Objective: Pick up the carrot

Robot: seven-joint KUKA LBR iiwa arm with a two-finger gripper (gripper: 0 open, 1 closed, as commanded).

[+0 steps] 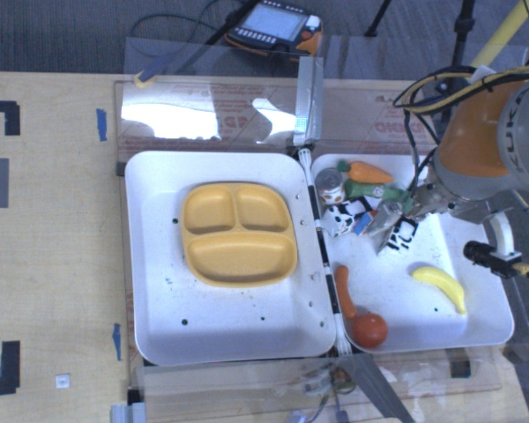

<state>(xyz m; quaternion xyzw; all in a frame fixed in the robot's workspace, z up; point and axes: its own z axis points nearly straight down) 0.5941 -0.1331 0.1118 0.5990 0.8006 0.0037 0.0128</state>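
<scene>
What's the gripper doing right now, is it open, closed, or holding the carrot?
Gripper: cannot be told; it sits low in the right bin among the clutter. The carrot lies apart from it, near the bin's back edge, not held.

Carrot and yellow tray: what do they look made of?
Carrot: likely moulded plastic or rubber toy; flat, even orange with a green tip and a smooth surface. Tray: probably matte plastic; uniform mustard colour, rounded moulded dividers, only faint sheen.

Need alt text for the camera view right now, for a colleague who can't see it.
The gripper hangs low in the right bin, just below the carrot at the bin's far edge. A banana lies nearer. The left bin holds a yellow divided plate.
</scene>
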